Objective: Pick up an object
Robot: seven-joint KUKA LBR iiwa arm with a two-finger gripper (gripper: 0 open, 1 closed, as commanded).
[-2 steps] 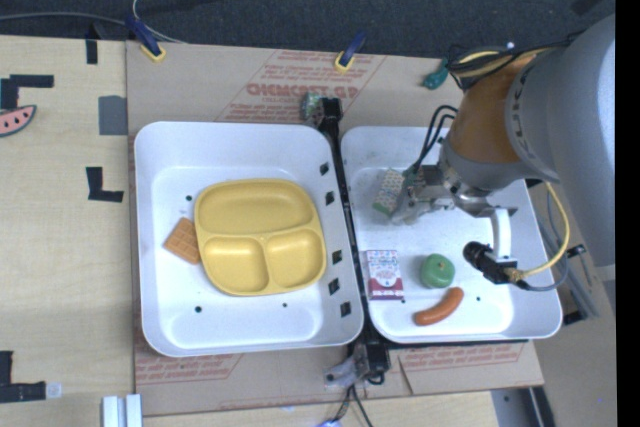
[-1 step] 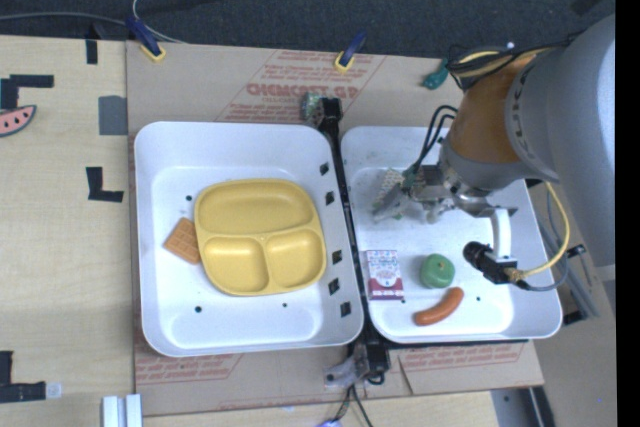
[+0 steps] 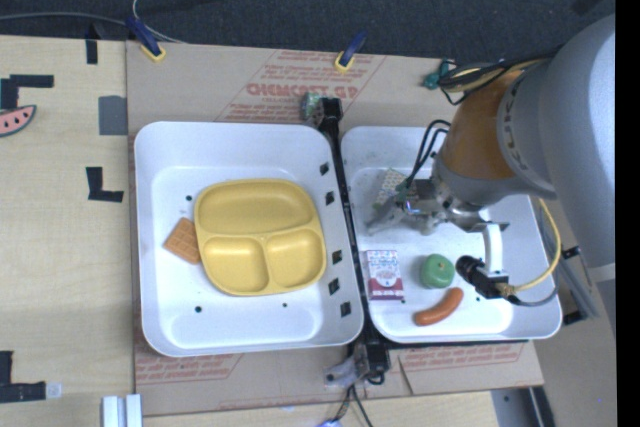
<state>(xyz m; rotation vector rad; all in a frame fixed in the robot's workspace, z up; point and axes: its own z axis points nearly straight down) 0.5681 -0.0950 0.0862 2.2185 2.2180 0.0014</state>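
In the right bin lie a small red and white packet, a green round piece and an orange sausage-shaped toy. My gripper hangs low over the upper middle of that bin, above and left of the green piece, with a greyish crumpled thing right by it. The arm's wrist covers the fingers. The left bin holds a yellow divided plate with a tan cracker-like piece tucked under its left edge.
The two bins sit side by side on a cardboard sheet held by yellow clips. Cables run across the dark floor behind. The grey arm with its orange band covers the right bin's upper right part.
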